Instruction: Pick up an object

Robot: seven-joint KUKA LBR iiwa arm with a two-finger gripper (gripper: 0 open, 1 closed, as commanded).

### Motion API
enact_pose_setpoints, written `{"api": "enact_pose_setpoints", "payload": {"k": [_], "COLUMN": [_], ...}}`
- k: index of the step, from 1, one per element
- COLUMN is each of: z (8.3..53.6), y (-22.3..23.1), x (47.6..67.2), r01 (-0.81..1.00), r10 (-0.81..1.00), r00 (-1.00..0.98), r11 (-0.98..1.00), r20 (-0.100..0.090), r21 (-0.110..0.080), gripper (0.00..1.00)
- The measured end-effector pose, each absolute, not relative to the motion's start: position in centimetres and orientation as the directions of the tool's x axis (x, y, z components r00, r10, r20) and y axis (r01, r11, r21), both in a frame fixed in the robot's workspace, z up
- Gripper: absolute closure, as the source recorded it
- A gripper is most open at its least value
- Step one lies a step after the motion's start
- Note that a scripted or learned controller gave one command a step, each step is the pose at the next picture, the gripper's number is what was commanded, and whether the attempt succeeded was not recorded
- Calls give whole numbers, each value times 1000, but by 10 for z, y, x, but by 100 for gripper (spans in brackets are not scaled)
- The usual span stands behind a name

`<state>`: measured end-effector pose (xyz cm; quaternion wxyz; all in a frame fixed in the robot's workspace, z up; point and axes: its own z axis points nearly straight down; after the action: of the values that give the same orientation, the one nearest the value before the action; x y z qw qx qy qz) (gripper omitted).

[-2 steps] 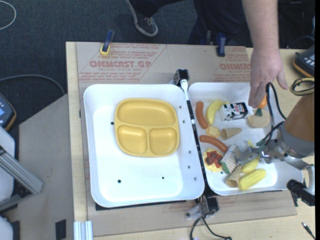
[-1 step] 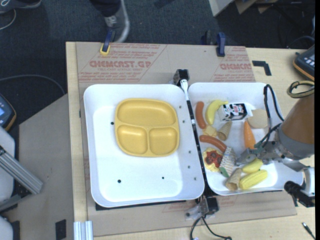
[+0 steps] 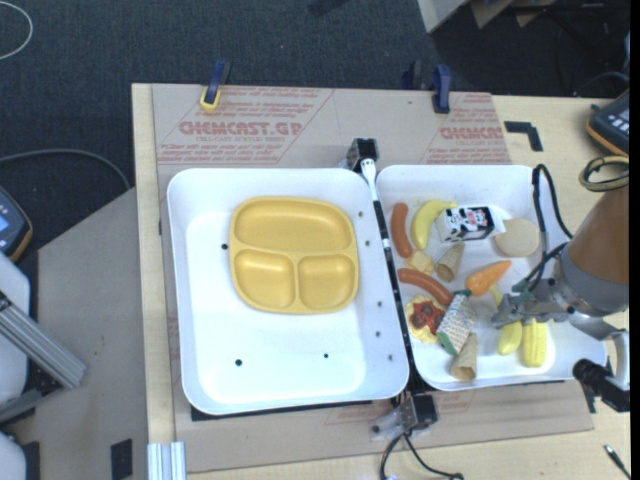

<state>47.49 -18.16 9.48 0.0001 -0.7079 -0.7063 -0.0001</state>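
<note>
Left bin [image 3: 200,298]: yellow divided tray [image 3: 295,253] mid-frame. Right bin [image 3: 500,175]: toy food heap. Gripper [image 3: 525,308] low at right edge of frame; open or closed, can't tell. Corn cob [image 3: 534,343] just below it, long axis approx vertical in frame; carrot [image 3: 487,277] just up-left. Judged nearest pick: corn

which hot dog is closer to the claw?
The lower hot dog, lying slanted mid-bin. The other hot dog stands nearly upright along the right bin's left wall, farther from the claw.
</note>
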Motion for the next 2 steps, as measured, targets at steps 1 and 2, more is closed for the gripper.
{"api": "enact_pose_setpoints", "payload": {"k": [1,2], "z": [155,218], "y": [-175,-179], "x": [472,475], "r01": [1000,1000], "r10": [1000,1000], "r00": [-2,-1], "r11": [2,1], "r20": [-3,-3], "r21": [6,7], "gripper": [100,100]}}
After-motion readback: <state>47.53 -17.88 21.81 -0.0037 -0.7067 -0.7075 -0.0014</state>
